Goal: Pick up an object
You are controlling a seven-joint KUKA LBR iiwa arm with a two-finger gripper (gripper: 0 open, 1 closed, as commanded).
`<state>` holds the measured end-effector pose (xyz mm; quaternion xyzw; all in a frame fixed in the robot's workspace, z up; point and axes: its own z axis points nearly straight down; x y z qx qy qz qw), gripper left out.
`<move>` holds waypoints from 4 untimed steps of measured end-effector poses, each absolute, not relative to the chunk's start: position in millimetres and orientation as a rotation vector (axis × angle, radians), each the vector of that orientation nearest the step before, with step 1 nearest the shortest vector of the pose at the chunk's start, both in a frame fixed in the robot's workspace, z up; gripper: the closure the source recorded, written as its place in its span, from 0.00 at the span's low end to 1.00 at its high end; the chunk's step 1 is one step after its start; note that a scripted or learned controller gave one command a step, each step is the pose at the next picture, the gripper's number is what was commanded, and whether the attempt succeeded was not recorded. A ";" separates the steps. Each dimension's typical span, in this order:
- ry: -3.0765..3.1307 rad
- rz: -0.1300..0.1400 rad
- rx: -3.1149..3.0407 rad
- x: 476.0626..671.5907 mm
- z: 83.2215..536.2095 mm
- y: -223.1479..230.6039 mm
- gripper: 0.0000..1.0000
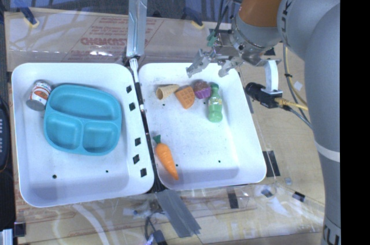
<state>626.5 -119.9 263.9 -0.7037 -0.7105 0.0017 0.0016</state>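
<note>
Two-finger gripper [209, 65] spread, nothing pinched, above right white bin [243, 145] far rim; green plastic bottle [214, 108] just below.

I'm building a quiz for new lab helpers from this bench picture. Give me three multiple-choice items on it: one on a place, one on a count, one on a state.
1. Where does the blue divided plate lie?
A. In the left bin
B. In the right bin
C. On the bench outside both bins

2. How many compartments does that plate have?
A. Two
B. Three
C. Five

3. How does the green bottle rest?
A. Standing upright
B. Lying on its side
C. Lifted between the fingers

Answers:
1. A: the plate sits in the left bin, next to a small can.
2. B: one long section runs across the top and two smaller ones lie below it.
3. B: it lies flat on the floor of the right bin, by the purple toy, while the gripper hangs above the bin's far edge.
</note>
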 end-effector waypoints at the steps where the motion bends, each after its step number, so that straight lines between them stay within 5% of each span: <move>1: -2.267 0.005 -2.173 602.4 93.0 -128.5 0.00; 2: -2.264 0.001 -2.177 657.4 91.2 -152.4 0.00; 3: -2.270 0.002 -2.169 658.0 100.7 -150.9 1.00; 4: -2.281 -0.012 -2.168 654.1 201.9 -68.1 1.00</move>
